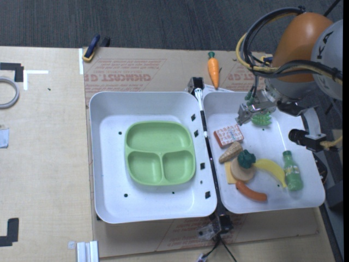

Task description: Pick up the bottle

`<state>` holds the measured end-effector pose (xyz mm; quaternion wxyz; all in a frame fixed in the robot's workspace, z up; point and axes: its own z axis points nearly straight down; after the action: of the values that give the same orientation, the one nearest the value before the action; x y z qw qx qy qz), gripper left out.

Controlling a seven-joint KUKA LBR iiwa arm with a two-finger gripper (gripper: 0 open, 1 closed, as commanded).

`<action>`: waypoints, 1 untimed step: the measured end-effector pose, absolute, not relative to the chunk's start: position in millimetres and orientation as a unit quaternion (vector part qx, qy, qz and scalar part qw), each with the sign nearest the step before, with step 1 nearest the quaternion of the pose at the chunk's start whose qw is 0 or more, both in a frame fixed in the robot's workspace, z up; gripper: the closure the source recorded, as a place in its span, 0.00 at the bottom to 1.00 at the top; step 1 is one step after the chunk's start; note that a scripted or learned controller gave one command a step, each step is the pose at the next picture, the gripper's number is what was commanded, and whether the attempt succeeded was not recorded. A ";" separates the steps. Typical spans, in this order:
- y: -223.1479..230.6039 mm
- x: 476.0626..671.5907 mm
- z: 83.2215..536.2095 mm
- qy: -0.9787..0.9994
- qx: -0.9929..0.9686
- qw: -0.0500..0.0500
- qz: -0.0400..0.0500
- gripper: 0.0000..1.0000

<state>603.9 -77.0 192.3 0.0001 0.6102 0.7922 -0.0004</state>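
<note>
A small green bottle (292, 171) lies in the right bin (272, 198) near its right wall, cap toward the back, next to a yellow banana (272, 170). My gripper (246, 113) hangs over the back of that bin, well up and to the left of the bottle, beside a green leafy piece (262, 119). Its fingertips point down and left with nothing seen between them; the arm hides the bin's back right corner.
The right bin also holds a patterned box (228, 135), a bread piece (230, 152), a broccoli (245, 159) on a tan disc, and a sausage (251, 192). A green divided plate (160, 153) lies in the left bin (103, 162). A carrot (212, 69) rests behind the bins.
</note>
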 end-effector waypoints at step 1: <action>-17.9 573.5 192.1 0.806 0.592 0.000 -0.001 1.00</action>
<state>573.5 -17.9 192.1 0.0000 0.5915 0.8063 -0.0005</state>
